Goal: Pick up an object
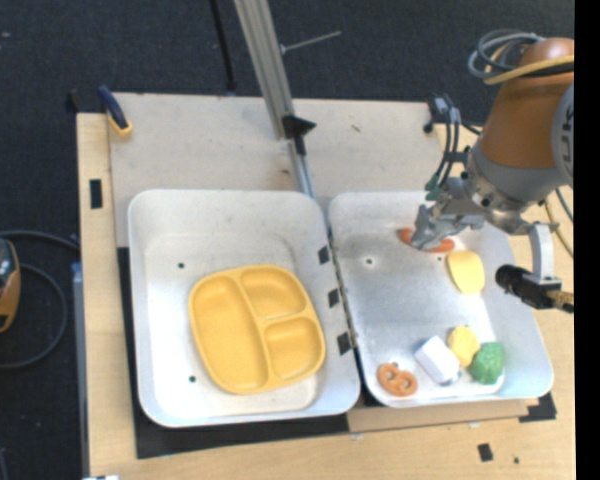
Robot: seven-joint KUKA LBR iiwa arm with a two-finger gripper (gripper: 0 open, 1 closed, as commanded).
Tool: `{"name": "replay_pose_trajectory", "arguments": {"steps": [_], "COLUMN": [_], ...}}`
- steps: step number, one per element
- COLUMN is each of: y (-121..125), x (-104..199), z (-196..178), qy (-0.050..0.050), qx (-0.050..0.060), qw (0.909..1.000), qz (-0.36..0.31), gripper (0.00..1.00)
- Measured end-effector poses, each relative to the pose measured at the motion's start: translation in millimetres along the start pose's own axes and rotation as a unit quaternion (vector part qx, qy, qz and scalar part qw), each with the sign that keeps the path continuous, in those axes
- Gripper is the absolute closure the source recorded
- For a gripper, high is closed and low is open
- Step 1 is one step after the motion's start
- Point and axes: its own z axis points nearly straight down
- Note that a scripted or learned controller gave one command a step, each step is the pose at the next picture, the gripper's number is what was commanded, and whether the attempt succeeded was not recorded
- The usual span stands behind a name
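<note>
Gripper (pixel 432 234): low in right bin (pixel 380 298), finger spread cannot be told; hold unconfirmed.
Orange piece (pixel 408 236): flat, small, touching gripper tip, mostly hidden.

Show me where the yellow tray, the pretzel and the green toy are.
yellow tray (pixel 257 326), camera view, centre divider.
pretzel (pixel 397 379), camera view, its middle.
green toy (pixel 488 362), camera view, its top.
</note>
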Motion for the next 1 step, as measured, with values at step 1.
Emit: {"name": "replay_pose_trajectory", "arguments": {"steps": [1], "y": [-18.9], "x": [48.0], "z": [10.4], "qy": [0.0], "qx": [0.0], "qw": [1.0], "qz": [0.0], "gripper": [1.0]}}
